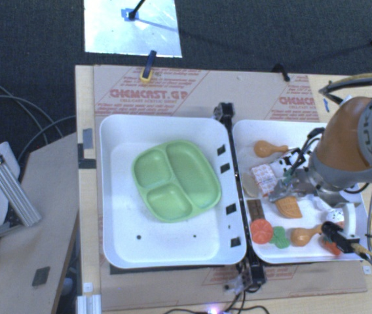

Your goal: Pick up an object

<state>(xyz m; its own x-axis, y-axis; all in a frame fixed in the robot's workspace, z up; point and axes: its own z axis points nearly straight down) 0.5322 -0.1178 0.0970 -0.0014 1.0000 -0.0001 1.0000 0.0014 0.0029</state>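
Reaching down into the right bin, the gripper sits low among the toy food, just beside an orange piece, so next it likely must close on one and lift.

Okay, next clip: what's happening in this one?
A grey and orange robot arm reaches in from the right, its gripper low in the right bin among small toy foods: a drumstick, a pink-and-white pack and an orange piece just below the gripper. Nothing is visibly held. The left bin holds a green divided plate.
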